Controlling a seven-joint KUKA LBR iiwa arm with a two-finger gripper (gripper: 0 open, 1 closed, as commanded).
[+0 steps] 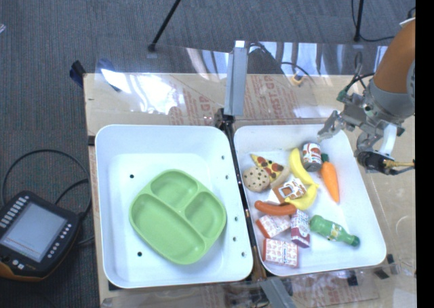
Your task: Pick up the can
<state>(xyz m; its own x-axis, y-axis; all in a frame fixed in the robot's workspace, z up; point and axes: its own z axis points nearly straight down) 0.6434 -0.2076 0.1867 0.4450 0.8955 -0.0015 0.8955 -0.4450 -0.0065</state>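
Grey carpet surrounds my table point(163, 100). In the right bin point(369, 198) the can point(311, 155) stands upright beside the banana point(300, 176), just left of the carrot point(329, 181) — reachable from above. My tool point(352, 123) hangs just right of the can, grasping nothing; its spread I cannot tell.

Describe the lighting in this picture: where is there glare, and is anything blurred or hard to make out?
In the camera view, bright glare streaks the clear panel behind the bins; the white bins look evenly lit with soft shadows; the can and green plate are sharp; the gripper is small and slightly soft, so its fingers are hard to read.
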